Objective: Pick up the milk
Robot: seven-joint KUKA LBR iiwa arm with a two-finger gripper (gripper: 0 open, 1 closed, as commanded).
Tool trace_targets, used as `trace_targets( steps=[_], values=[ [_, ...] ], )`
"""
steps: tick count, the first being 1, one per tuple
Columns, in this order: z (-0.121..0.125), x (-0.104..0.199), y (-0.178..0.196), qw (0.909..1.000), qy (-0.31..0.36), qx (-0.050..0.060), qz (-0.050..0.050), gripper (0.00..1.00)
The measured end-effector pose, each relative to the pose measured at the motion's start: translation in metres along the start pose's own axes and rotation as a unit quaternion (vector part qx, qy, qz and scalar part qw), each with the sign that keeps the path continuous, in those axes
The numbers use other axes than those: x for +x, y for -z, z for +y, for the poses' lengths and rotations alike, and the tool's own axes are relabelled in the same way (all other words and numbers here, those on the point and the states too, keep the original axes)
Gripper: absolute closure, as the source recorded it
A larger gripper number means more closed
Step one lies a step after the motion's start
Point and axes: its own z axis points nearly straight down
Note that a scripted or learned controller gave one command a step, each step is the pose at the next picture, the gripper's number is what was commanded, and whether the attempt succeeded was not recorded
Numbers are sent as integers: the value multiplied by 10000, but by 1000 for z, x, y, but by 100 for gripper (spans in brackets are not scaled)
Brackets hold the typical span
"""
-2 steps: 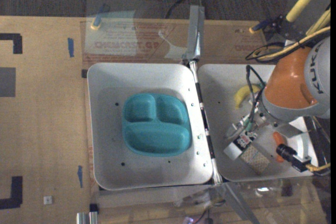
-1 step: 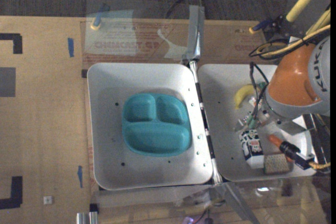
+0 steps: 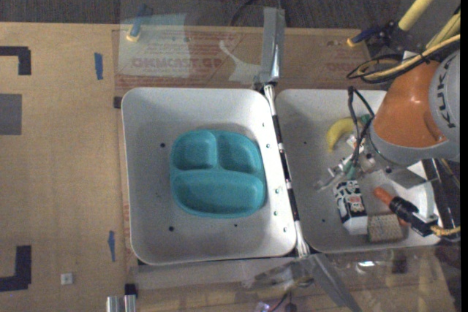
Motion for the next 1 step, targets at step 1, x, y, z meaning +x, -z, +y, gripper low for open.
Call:
trace_targets(
  steps=[1],
  values=[
    [-53, 1, -10, 9981, 614, 27, 37, 0]
  ],
)
